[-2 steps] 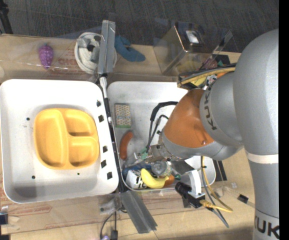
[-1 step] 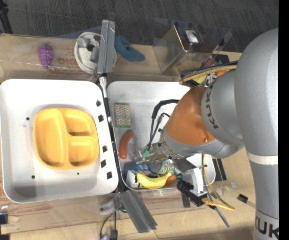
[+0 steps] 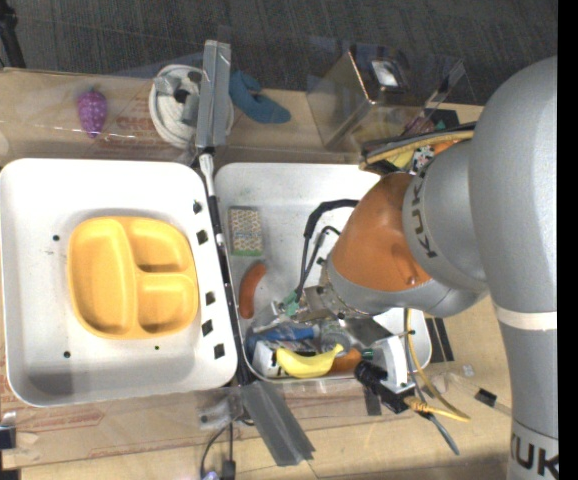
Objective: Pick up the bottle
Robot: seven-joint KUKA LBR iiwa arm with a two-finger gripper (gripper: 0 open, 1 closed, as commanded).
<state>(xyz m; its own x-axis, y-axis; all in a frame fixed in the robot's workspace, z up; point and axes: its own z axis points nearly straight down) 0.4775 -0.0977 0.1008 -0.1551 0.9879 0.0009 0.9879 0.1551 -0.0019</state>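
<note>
Yellow tray (image 3: pixel 132 274), white bins (image 3: pixel 29 193)

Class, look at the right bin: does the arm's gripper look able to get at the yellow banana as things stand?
Probably yes. The banana lies uncovered on top of the clutter at the near end of the right bin, and the arm's wrist already hangs over that pile. Items crowded tight around it might hinder a clean grasp.
</note>
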